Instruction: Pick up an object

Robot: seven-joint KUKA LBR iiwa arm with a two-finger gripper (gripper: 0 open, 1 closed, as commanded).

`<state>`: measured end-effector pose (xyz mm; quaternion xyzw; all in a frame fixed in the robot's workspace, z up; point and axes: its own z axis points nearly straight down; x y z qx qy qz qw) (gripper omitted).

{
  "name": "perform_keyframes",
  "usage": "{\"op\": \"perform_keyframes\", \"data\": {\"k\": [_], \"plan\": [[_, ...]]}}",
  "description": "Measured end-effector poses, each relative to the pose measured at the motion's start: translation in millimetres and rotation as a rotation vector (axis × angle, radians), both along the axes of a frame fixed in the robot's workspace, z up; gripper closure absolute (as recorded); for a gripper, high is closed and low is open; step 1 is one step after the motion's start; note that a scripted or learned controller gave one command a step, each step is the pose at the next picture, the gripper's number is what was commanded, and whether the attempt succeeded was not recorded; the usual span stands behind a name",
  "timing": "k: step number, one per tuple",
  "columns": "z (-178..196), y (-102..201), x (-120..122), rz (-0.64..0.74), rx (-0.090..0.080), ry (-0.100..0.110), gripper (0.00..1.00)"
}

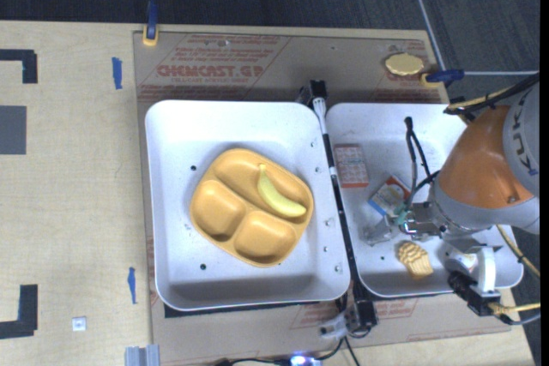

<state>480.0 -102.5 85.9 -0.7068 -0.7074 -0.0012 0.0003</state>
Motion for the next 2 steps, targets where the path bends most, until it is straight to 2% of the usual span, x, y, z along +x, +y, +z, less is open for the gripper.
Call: {"op": "perform_keyframes", "data": {"k": [1,2], "plan": [[10.8,-1.0,1.9,-0.001,-0.004,-0.007,1.0],[10.7,-1.0,1.8,-0.001,-0.004,-0.007,0.0]]}}
